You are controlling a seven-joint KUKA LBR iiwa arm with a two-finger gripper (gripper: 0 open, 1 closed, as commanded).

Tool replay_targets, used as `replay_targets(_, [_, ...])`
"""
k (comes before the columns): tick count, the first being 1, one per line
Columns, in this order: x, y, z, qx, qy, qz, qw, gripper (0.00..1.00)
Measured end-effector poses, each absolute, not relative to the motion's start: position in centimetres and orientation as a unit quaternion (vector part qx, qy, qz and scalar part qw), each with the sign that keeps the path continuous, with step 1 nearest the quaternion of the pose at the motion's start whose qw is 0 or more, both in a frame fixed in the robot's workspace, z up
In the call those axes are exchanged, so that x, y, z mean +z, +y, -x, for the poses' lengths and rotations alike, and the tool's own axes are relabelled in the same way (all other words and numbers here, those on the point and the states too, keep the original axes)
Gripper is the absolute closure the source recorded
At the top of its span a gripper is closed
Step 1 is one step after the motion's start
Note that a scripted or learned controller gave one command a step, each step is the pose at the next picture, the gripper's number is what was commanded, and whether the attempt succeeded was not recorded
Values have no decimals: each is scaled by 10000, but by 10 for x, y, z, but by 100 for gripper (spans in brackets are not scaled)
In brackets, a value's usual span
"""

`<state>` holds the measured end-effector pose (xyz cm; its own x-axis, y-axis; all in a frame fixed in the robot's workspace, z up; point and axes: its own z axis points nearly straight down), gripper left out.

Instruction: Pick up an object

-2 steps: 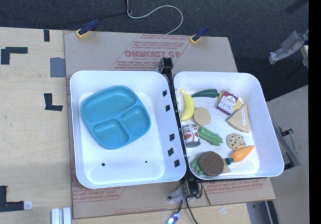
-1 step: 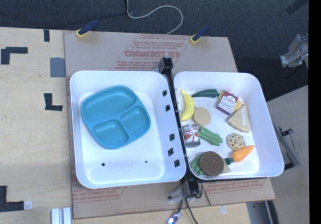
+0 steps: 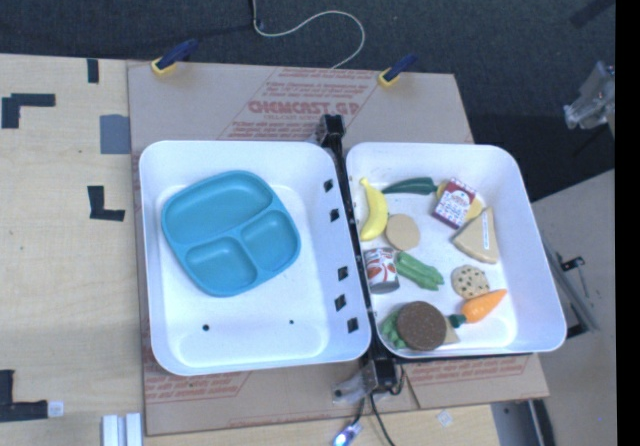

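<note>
The right bin (image 3: 533, 234) holds several toy foods. Near the divider lie a yellow banana (image 3: 373, 209), a tan round biscuit (image 3: 403, 232) and a small red-and-white can (image 3: 381, 269). Further right are a green pepper (image 3: 410, 186), a red-and-white carton (image 3: 455, 202), a pale wedge (image 3: 478, 237), a green pickle (image 3: 420, 271), a chip cookie (image 3: 469, 281) and an orange carrot (image 3: 483, 305). A brown round patty (image 3: 421, 325) rests at the front, partly over a green piece (image 3: 391, 334). In the left bin (image 3: 152, 244) lies a blue sectioned plate (image 3: 230, 232).
Both bins stand on a cardboard sheet (image 3: 290, 104) held by two clamps (image 3: 175, 55). A black divider (image 3: 343, 234) runs between the bins. A white cable (image 3: 310, 26) loops behind. A pale grey metal part (image 3: 590, 99) sits beyond the right bin's far corner.
</note>
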<state>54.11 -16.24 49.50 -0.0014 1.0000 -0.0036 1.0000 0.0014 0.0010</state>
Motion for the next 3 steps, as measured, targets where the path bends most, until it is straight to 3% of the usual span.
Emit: replay_targets(3, [525, -162, -543, -19, 7082, -7060, 32, 100])
